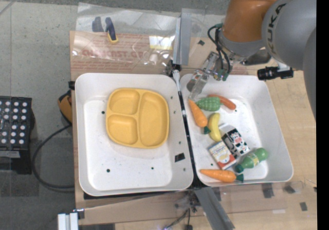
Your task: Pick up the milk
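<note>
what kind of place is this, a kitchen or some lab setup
Most likely a robot lab or test bench, not a kitchen. A grey and orange arm reaches over two white bins; one holds a yellow divided plate, the other toy food such as carrots and a milk carton.

You'll find the milk (236,142), a small carton with black-and-white cow patches, in the lower right of the frame. It lies on its side, tilted diagonally, touching an orange-and-white carton (221,154) on its lower left.
</note>
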Robot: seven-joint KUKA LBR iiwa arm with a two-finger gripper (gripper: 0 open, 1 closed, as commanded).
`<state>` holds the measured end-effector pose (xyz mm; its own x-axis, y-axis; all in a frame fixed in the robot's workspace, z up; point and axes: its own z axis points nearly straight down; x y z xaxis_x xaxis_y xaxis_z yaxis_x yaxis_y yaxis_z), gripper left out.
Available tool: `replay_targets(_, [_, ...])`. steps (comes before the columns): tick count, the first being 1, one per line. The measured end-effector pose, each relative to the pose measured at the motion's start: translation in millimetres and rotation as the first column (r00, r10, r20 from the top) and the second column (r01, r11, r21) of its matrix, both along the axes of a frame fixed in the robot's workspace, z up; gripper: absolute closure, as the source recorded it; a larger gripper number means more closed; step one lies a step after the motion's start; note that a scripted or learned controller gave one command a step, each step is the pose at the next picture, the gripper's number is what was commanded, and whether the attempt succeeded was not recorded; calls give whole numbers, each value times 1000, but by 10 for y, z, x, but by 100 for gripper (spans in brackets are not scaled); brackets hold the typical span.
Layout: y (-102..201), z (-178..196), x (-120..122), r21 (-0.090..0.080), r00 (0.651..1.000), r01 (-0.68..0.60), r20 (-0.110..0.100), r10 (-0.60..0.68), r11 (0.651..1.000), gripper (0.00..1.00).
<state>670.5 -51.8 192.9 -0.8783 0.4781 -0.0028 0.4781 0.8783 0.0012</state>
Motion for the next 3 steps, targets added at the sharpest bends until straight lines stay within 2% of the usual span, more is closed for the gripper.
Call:
replay_targets(1, [388, 2, -48, 2, 987, 164, -1, -164, 987, 100])
replay_targets(2, [722, -2, -415, 1, 974, 225, -2, -225, 974, 100])
replay_targets(3, [116, 0, -27, -2, 998, 68, 0, -68, 998, 100])
